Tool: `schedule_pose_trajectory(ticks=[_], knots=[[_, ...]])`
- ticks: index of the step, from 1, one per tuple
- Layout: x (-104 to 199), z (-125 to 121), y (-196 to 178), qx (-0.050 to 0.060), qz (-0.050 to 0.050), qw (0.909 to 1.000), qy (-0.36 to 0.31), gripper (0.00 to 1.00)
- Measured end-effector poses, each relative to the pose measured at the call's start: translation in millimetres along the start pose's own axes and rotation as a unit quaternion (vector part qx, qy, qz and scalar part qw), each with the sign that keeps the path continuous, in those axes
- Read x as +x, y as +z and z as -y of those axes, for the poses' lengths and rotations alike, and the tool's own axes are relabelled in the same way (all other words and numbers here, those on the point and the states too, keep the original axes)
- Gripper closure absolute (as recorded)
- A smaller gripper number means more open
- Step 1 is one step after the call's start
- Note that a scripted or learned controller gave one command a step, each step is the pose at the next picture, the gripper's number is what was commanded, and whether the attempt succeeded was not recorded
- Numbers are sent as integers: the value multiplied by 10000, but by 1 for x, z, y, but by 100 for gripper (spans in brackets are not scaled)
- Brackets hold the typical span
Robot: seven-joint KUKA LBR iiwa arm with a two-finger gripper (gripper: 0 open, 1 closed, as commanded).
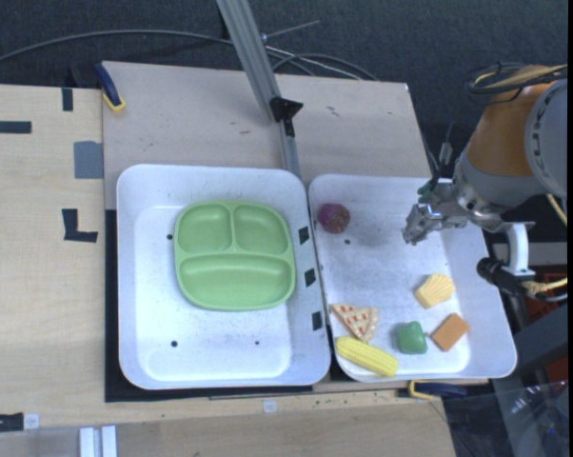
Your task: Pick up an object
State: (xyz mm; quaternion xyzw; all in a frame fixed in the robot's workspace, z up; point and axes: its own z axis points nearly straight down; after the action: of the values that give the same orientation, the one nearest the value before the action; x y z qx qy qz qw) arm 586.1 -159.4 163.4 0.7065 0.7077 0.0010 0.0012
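Observation:
My gripper (417, 229) hangs over the upper right part of the right bin (382, 193), at the end of the grey arm with its orange band. Nothing shows between its fingertips. In that bin lie a dark red plum (334, 218) to the gripper's left, a yellow ridged piece (435, 290) below it, an orange block (449, 331), a green pepper (411, 337), a pizza slice (355, 321) and a corn cob (366, 355) near the front edge.
The left bin (139, 255) holds a green divided plate (235, 255). A slanted metal pole (253, 50) rises behind the bins. Cables run across the dark floor at the back. Wooden bench surface lies to the left.

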Motion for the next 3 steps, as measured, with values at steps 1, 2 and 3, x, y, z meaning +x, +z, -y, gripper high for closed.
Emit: schedule_pose_trajectory(ticks=[1, 2, 3], knots=[[-6, -10, -51, -7, 6, 10000, 1, 100], [1, -13, -113, -14, 7, 10000, -4, 100], [51, -8, -113, 16, -7, 10000, -21, 100]])
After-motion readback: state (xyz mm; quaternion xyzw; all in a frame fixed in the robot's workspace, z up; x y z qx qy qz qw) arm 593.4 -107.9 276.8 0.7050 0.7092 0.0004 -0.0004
